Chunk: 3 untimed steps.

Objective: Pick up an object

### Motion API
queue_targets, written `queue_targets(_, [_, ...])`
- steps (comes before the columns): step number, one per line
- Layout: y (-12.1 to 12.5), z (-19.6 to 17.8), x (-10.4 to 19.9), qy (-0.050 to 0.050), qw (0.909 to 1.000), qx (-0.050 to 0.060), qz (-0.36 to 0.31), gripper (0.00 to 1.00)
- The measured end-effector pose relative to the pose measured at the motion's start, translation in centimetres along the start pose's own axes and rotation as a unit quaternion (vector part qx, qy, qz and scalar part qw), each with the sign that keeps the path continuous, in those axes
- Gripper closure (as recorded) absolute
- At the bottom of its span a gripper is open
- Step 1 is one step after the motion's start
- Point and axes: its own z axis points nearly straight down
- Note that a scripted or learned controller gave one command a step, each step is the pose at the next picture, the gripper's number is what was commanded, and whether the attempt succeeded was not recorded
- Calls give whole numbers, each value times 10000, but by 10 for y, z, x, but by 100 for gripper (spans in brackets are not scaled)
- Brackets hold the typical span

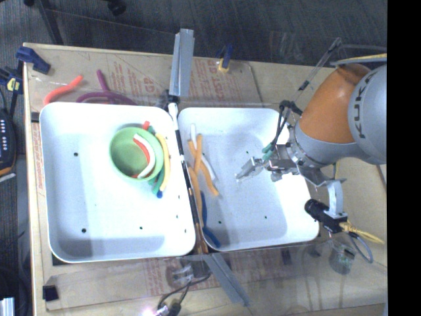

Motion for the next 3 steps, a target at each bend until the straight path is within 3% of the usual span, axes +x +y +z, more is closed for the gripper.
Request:
queue_targets(1, [96, 35, 67, -3, 9993, -9, -379, 0])
queue_targets(2, [73, 107, 60, -45, 9978, -73, -658, 0])
queue_targets(3, [72, 98, 62, -26, 9976, -36, -690, 100])
